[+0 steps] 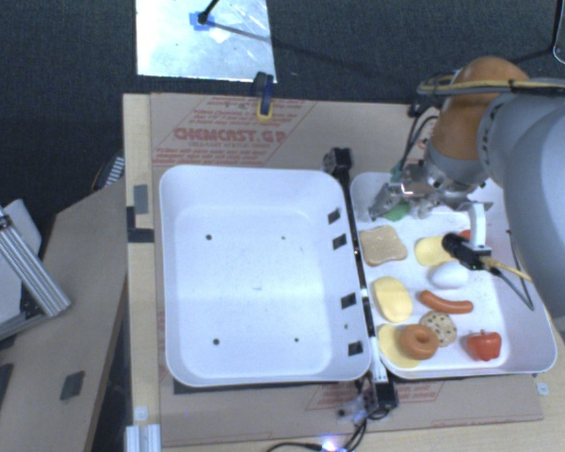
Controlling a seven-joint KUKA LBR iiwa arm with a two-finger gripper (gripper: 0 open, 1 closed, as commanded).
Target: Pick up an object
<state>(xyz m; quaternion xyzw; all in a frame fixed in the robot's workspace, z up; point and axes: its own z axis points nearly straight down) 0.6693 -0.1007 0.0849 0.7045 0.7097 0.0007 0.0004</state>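
White plastic, both bins, sitting side by side on the cardboard-covered bench (235, 125). All the toy food lies in the right bin (537, 342). Along its near edge sit a red pepper (483, 345) toward the near right corner, a cookie (439, 326) just beside it, and a brown doughnut (418, 340) resting on a yellow piece toward the near left corner. A step back lie a sausage (445, 301) and a pale yellow wedge (392, 298) by the left wall. Past those come a white egg (449, 274), a yellow lump (431, 250) and a slice of toast (383, 244) near the left wall. The left bin (254, 271) stands alongside. At the far edge of the right bin the gripper (393, 202) hangs low over the far left corner, behind the toast; I cannot tell how its fingers are set from here.
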